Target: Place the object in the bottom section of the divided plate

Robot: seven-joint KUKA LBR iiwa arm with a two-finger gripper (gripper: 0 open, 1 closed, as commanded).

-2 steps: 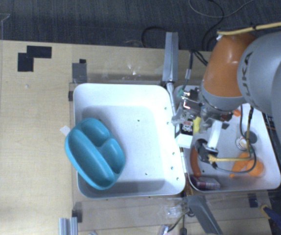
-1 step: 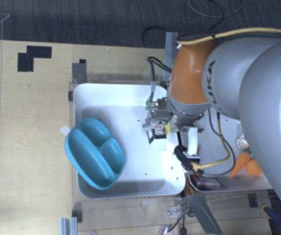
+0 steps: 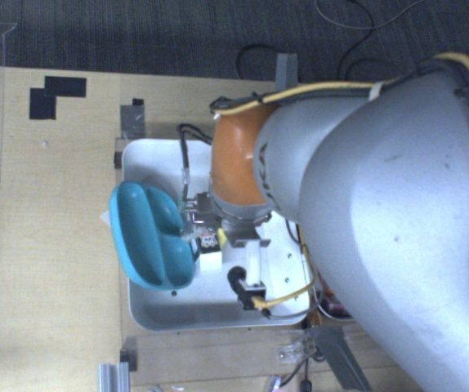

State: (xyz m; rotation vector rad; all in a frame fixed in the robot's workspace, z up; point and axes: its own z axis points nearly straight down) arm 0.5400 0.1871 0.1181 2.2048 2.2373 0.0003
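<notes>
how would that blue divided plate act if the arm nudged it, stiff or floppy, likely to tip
The blue divided plate looks like moulded plastic holding its shape, so probably stiff and light. It seems to lean on the white bin wall, overhanging the left rim, so a push may tip or slide it. Its glossy surface suggests it is slippery.
</notes>
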